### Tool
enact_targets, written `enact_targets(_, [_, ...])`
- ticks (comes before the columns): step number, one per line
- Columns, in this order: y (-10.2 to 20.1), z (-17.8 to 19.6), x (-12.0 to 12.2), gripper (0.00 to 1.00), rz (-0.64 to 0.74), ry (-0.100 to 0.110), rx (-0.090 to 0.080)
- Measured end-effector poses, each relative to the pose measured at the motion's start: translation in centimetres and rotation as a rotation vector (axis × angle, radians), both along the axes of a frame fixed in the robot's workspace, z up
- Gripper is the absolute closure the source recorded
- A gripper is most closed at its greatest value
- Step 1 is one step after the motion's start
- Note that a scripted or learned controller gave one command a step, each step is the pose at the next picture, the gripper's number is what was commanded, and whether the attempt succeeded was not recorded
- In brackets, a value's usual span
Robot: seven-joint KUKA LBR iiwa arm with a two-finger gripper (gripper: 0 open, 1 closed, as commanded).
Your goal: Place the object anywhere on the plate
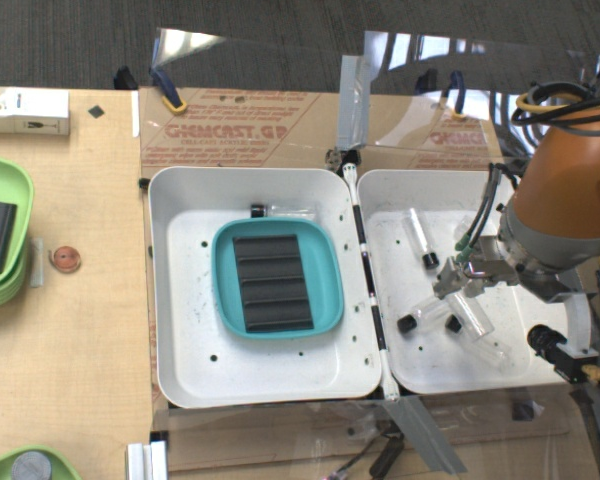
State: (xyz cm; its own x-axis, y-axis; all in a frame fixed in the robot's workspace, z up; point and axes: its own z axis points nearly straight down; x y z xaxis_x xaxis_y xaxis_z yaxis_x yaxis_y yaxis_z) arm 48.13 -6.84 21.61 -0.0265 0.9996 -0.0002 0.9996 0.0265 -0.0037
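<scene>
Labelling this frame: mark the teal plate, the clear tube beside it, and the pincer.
Teal square plate point(325, 268): camera view, bare right rim.
Clear black-capped tube point(285, 210): camera view, transparent body.
Pincer point(458, 286): camera view, between fingertips.

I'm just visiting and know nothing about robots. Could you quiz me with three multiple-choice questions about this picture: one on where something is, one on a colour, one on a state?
1. Where is the plate?
A. left bin
B. right bin
C. bare bench

2. What colour is the plate?
A. red
B. teal
C. yellow

3. Where does the gripper hang?
A. over the plate
B. over the wooden bench
C. low in the right bin, among clear tubes

Answers: 1 A, it fills the left bin. 2 B, its rim is teal. 3 C, it sits by the tubes.
</scene>
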Motion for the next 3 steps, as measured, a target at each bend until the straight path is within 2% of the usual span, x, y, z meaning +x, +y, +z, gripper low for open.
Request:
enact_targets(1, [8.1, 3.1, -0.3, 1.00, 0.014, -0.002, -0.001])
enact_targets(2, [10.7, -2.6, 5.6, 1.00, 0.118, 0.000, -0.001])
enact_targets(3, [10.7, -2.6, 5.6, 0.00, 0.118, 0.000, -0.001])
